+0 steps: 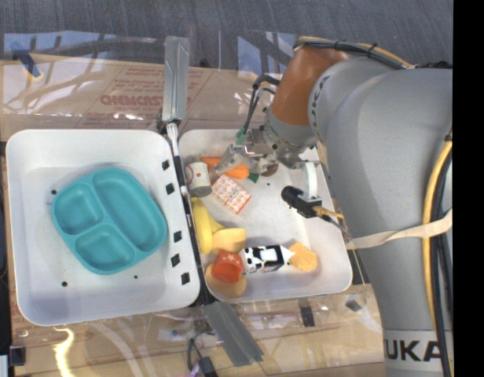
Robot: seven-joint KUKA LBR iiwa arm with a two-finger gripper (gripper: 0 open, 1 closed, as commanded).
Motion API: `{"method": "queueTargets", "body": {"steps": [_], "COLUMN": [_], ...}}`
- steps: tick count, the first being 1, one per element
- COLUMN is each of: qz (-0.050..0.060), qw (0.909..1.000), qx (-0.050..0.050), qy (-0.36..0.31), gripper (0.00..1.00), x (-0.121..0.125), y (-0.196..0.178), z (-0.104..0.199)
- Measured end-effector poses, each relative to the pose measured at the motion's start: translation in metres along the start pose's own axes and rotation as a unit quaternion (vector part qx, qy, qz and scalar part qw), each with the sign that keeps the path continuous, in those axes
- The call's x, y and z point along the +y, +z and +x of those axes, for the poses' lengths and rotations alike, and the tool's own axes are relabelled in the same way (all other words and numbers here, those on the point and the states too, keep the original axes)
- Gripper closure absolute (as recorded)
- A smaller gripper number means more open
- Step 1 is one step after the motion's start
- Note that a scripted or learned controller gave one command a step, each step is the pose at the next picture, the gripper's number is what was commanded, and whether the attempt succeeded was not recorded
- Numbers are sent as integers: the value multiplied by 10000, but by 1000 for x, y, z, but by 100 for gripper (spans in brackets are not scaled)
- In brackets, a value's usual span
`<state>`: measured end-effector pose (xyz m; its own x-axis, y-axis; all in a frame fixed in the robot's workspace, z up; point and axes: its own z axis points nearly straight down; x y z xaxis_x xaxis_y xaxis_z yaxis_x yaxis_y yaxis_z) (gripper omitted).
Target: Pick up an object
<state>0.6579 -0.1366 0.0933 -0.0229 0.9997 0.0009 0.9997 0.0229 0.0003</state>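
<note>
Nearest, along the front wall of the right bin (269,225): a red toy tomato (226,266) on a pale round piece, just beside it a cow-patterned carton (264,259) lying on its side, then an orange lump (304,258) touching the carton's right end. Just behind these, a yellow block (229,238) against a banana (200,225) stretched along the bin's left wall. In the left bin (38,171), well apart from all that, a teal divided plate (108,220).

Farther back in the right bin, a red-and-white checked packet (231,194), tilted, and a small can (199,177) near the left wall. Behind the packet, an orange carrot (232,170), with a green scrap at its right end.

Down at that back part of the bin, the gripper (254,159), right against the carrot's green end. Cannot tell whether open or closed, nor whether touching the carrot: too small and tangled with cables.

Above it, the grey arm (375,132) with its orange band (299,85), covering the bin's far right corner and cut off at the right.
</note>
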Motion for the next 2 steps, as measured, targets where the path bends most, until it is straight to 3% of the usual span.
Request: {"method": "queueTargets", "body": {"steps": [1, 2], "qz": [56, -38], "qw": [10000, 9996], "qx": [1, 4], "qy": [-35, -279], "gripper": [100, 100], "x": [-2, 4], "y": [-8, -104], "z": [1, 95]}}
